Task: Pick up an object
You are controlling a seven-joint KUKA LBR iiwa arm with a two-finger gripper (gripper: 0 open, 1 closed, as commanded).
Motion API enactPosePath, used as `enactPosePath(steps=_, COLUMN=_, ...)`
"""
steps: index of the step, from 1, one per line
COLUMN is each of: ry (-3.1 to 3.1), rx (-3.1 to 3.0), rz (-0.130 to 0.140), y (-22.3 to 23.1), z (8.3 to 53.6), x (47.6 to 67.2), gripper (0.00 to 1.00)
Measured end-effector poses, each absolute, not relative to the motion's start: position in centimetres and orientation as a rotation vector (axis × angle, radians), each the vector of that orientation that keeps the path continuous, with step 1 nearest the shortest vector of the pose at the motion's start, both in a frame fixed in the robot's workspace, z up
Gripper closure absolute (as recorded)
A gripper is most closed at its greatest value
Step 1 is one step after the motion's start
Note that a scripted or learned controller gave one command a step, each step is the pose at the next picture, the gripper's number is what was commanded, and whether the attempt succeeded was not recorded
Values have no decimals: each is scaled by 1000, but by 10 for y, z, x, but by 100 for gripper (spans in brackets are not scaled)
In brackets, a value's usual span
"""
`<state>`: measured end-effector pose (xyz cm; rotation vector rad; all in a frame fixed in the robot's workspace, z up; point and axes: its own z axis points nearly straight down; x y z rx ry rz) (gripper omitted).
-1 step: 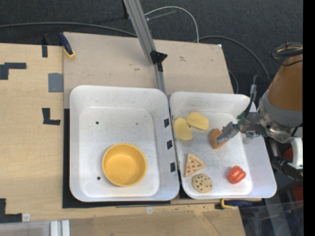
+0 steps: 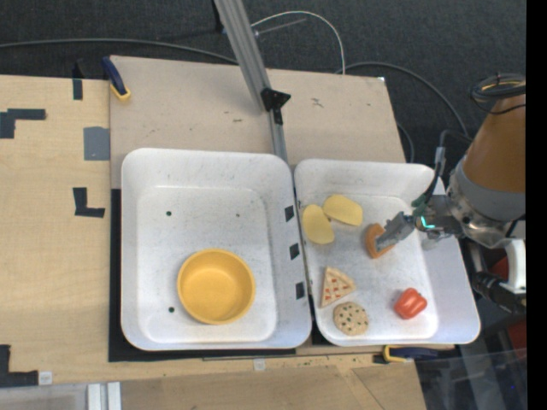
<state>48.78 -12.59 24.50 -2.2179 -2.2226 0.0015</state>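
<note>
In the right bin my gripper reaches in from the right, low over the bin floor. Its tip meets a small orange-brown piece lying near the bin's middle. Whether the piece is gripped is hidden by the gripper body. Two pale yellow pieces lie to the left of it. Toward the front lie a pizza slice, a round cookie and a red pepper.
The left bin holds a yellow bowl at its front. A grey pole slants down to the rim between the bins. Cables run across the dark floor behind the bench. A blue and yellow clamp grips the board's far left corner.
</note>
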Motion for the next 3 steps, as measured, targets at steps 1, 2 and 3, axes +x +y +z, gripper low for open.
enactPosePath(steps=1, ry=-2218, rx=-2218, rz=6, y=-130, z=200, x=487, gripper=0)
enactPosePath(steps=2, ry=-2216, rx=-2217, rz=8, y=-139, z=143, x=486, gripper=0)
enactPosePath(steps=3, ry=-2220, rx=-2219, rz=-5, y=-138, z=95, x=488, gripper=0)
